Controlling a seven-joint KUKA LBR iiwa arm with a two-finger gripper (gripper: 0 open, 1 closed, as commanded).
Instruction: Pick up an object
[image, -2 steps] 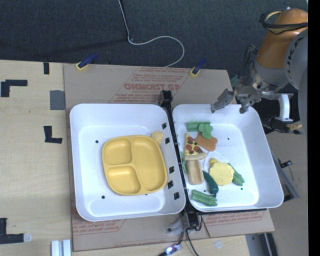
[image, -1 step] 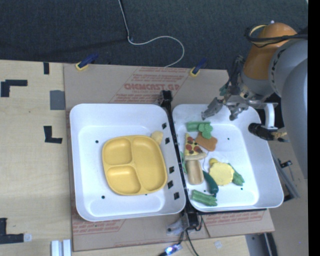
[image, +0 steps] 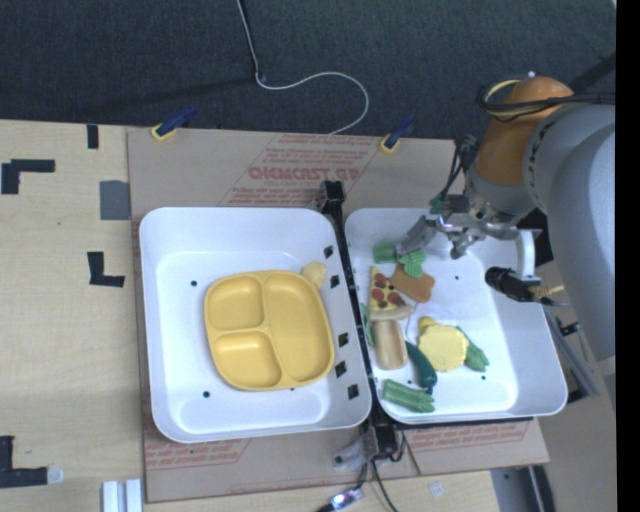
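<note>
My gripper (image: 435, 243) hangs over the back left part of the right bin (image: 500, 385), its two fingers spread apart with nothing between them. Just left of and below it lie a small green piece (image: 385, 251) and a brown piece (image: 415, 285). Toward the front along the bin's left side are a pizza slice (image: 385, 294), a tan bun (image: 389, 341), a yellow round piece (image: 443, 347), a dark green pepper (image: 423, 369) and a green bean pod (image: 408, 396).
The left bin (image: 170, 300) holds a yellow divided plate (image: 268, 328) and a small pale yellow piece (image: 315, 272) at the plate's back right. The grey arm with its orange band (image: 520, 110) stands over the right bin's back right corner. A white cable (image: 300, 80) lies behind the bins.
</note>
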